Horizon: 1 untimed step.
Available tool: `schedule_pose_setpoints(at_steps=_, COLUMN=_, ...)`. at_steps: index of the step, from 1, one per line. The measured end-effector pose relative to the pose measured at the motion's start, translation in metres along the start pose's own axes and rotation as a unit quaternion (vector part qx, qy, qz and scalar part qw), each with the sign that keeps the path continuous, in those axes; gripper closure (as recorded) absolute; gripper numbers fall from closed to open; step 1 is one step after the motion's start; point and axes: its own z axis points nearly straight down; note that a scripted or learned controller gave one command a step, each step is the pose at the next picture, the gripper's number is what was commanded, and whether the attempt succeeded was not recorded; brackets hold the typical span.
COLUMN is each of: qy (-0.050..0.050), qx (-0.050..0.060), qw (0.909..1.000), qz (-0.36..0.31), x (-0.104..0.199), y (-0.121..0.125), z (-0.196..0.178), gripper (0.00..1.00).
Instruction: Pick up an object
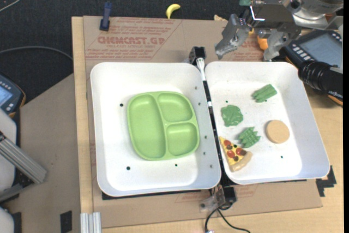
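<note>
We log the gripper [232, 43] at upper right of frame, above the far rim of the right bin [311, 112]; we cannot tell its state. Nothing lifted yet. Candidates lie in the right bin: pizza slice [236, 154], tan disc [277, 131], three green pieces around [232, 115]. Green divided plate [162, 125] sits in the left bin [106, 117]. Whole pick remains.

fixed overhead camera, slanted down (moderately near), both bins [103, 133] framed.
</note>
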Motion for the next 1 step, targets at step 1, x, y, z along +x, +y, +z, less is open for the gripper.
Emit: schedule_pose_setpoints(at_steps=1, qy=-0.001, qx=0.006, qw=1.0, qz=-0.003, x=0.086, y=-0.0015, z=0.0488, gripper=0.0)
